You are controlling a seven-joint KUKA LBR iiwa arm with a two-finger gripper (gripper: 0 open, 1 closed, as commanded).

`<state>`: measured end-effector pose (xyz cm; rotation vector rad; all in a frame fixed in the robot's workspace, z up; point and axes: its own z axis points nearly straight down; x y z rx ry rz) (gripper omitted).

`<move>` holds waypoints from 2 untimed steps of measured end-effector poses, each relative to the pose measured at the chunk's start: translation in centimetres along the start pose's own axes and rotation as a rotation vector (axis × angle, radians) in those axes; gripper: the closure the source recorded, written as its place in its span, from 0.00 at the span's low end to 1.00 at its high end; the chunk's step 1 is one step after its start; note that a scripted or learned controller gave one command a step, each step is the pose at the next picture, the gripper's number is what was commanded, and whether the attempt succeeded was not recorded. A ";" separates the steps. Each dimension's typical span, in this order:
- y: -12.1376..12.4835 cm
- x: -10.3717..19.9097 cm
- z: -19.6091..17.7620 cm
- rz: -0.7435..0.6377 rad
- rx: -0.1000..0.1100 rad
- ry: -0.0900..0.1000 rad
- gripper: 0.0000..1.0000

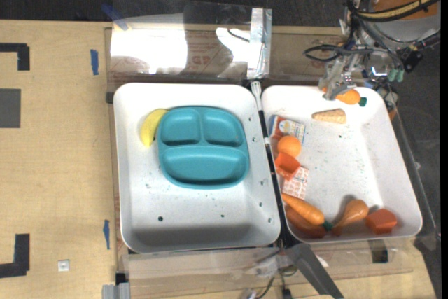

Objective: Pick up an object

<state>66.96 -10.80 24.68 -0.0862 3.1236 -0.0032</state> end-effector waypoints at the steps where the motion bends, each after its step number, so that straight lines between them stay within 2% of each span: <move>1: 1.1 7.2 2.1 0.126 -0.002 0.012 1.00; 2: 2.2 12.6 14.0 -0.085 0.002 -0.006 1.00</move>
